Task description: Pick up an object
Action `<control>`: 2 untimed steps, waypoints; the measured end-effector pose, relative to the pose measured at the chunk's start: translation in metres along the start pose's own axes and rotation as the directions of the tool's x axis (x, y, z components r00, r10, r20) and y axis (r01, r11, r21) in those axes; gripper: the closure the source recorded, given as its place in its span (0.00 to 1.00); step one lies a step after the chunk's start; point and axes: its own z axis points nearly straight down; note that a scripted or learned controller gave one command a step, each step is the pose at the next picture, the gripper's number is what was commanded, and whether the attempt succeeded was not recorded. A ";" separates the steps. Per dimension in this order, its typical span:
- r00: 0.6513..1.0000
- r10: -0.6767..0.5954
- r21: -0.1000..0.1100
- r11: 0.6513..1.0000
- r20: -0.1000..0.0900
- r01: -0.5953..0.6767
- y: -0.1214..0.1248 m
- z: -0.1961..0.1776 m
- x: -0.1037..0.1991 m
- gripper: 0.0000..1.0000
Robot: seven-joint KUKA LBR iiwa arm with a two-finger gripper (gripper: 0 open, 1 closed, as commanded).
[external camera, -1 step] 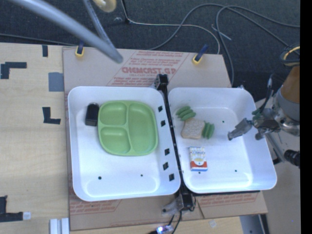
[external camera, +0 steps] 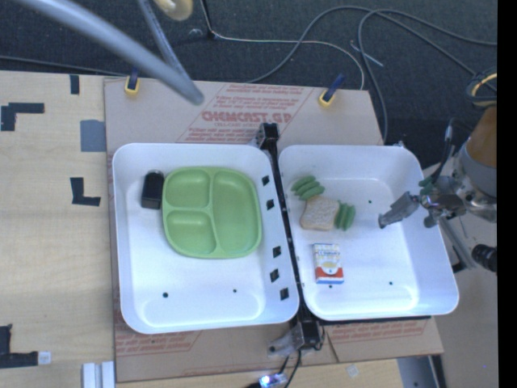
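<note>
Candidate objects were seen in the right bin (external camera: 380, 297): a slice of toast (external camera: 320, 213) near the bin's left wall, a green bean-like piece (external camera: 306, 187) just above it, a second green piece (external camera: 346, 216) touching or just beside the toast's right edge, and a small red-and-white carton (external camera: 328, 263) lying flat below them. All four were resting on the bin floor — none was lifted.

The gripper (external camera: 397, 211) was positioned at the right bin's right rim, well apart from the cluster, with nothing seen between its fingers. Whether the claw was open or closed could not be told; the tip was too small and blurred.

In the left bin (external camera: 194, 309) a green divided plate (external camera: 212, 212) was noted, with a small black object (external camera: 152, 190) touching its left edge.

Risks judged from here: the toast and the second green piece were crowded together, so a descent there could be expected to catch two items or push one aside. The carton lay flat and low — a grasp could slide over it. A descent close to the rim could strike the bin wall.
</note>
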 end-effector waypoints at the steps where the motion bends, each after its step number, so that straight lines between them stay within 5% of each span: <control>1: 1.000 0.001 0.005 1.000 -0.001 -0.001 -0.008 0.062 0.000 0.00; 2: 1.000 -0.001 0.003 1.000 0.000 0.001 0.002 0.113 0.002 0.00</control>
